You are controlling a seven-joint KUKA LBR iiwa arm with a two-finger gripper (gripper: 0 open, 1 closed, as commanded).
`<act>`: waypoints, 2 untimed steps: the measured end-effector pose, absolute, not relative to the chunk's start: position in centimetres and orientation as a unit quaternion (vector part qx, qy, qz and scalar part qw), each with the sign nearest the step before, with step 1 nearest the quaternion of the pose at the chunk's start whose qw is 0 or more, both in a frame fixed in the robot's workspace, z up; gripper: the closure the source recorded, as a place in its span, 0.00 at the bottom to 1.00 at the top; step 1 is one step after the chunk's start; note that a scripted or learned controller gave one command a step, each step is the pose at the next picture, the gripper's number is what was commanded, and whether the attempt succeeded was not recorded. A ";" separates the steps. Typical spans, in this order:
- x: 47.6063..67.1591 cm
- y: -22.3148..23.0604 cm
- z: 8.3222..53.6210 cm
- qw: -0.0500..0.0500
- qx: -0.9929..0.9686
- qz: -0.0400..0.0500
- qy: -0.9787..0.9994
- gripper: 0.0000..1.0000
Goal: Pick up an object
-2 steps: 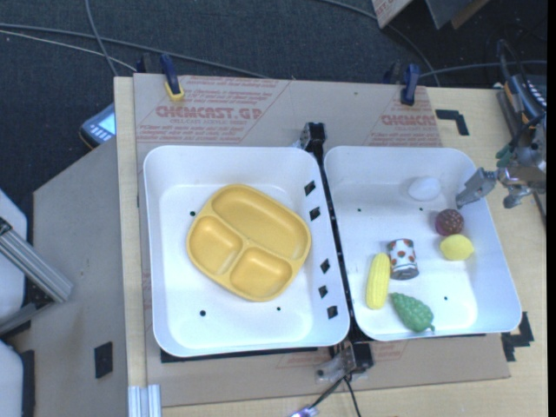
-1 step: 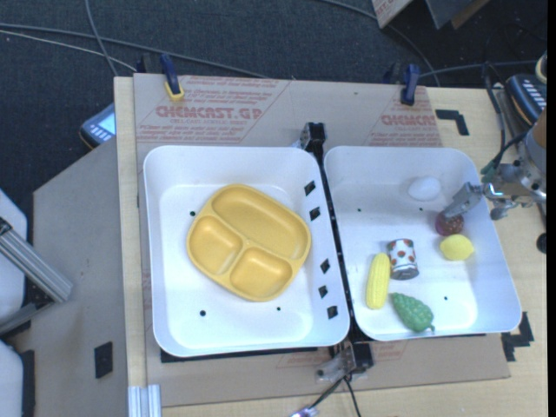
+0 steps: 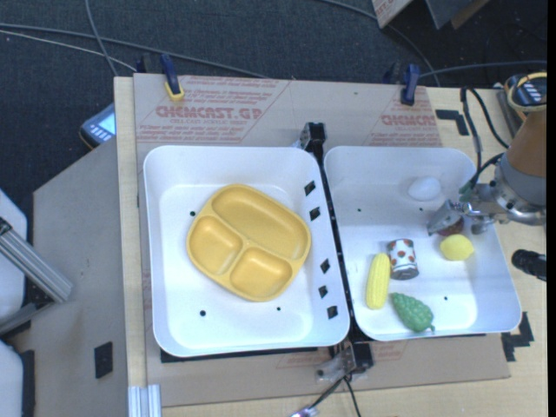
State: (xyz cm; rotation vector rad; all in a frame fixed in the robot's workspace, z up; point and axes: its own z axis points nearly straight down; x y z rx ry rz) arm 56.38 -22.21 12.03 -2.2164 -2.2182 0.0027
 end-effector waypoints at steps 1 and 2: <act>56.6 -21.6 8.4 0.005 -0.705 -0.003 -0.709 0.00; 56.5 -22.0 9.6 0.001 -0.706 -0.001 -0.708 1.00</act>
